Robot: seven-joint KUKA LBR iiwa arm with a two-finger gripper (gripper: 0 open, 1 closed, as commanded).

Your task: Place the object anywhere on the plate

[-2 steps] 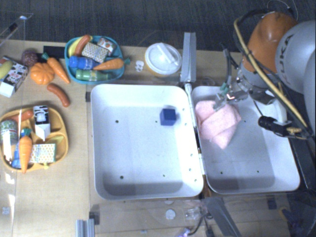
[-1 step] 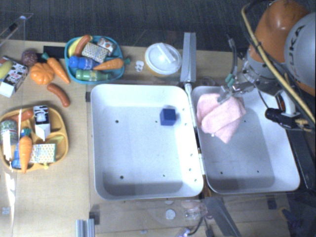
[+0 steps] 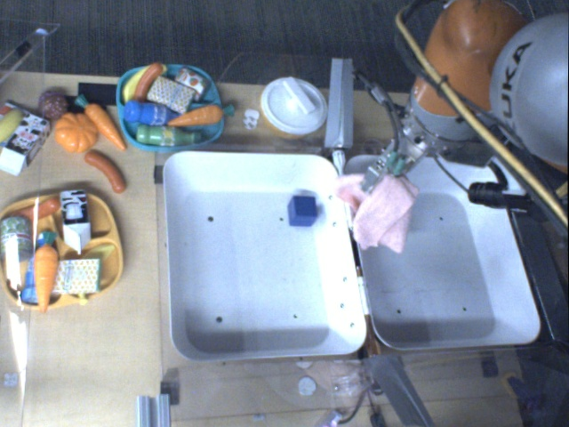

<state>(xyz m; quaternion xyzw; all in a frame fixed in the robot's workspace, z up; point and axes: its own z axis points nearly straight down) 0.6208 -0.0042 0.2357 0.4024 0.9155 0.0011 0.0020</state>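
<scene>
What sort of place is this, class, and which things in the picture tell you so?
Probably a robot test bench in a lab: a grey jointed arm reaches over two shallow white plastic bins, with plastic toy vegetables in a round blue bowl alongside as practice props.

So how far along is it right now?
Done: the pink cloth is lifted, hanging from the gripper over the seam between the left bin and right bin. In hand: carrying it. Left: the placing; I can't pick out a plate in either bin.

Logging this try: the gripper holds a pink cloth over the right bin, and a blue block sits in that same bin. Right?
Not quite. The camera view shows the blue block in the left bin, not the right bin. The gripper does hold the pink cloth.
</scene>
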